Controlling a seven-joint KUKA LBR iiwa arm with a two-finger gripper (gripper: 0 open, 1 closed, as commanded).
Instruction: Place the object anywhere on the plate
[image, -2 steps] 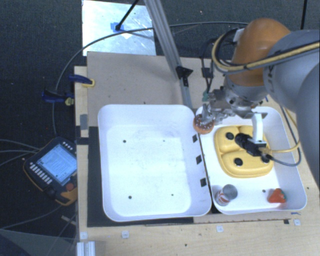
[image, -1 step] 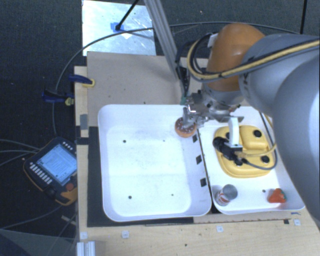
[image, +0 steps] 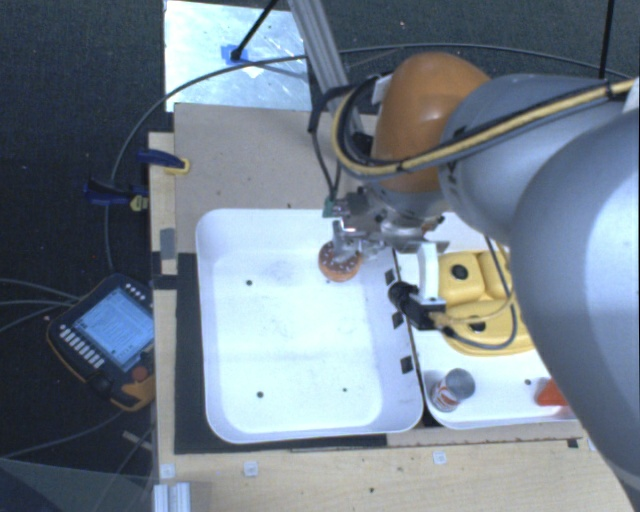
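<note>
on the far left, off the bench, a teach pendant (image: 108, 335) with a lit screen lies on the dark floor among cables, and blue clamps (image: 135, 180) grip the bench's left edge; neither bears on the work. next comes the left bin (image: 290, 400), a shallow white tray, bare across most of its floor. near its upper right corner sits the object (image: 339, 263), a small round brownish piece, and the gripper (image: 345, 240) hangs right above it, touching or nearly so. whether the piece is pinched between the fingers, or whether they are spread or closed at all, cannot be told from here, since the wrist hardware covers them. the arm (image: 520, 140) probably stands this low and close because it is in the act of grasping or lifting the object out of that bin. to the right, across the two touching rims, the right bin (image: 500, 405) holds the plate (image: 490, 335), yellow, with a yellow block (image: 462, 278) lying on it, likely leaving less free room for a drop. nearer the front of that bin stand a small metal-topped can (image: 452, 387) and an orange scrap (image: 552, 392). the arm's own bulk hides much of the right bin, and the rims lie between object and plate.
</note>
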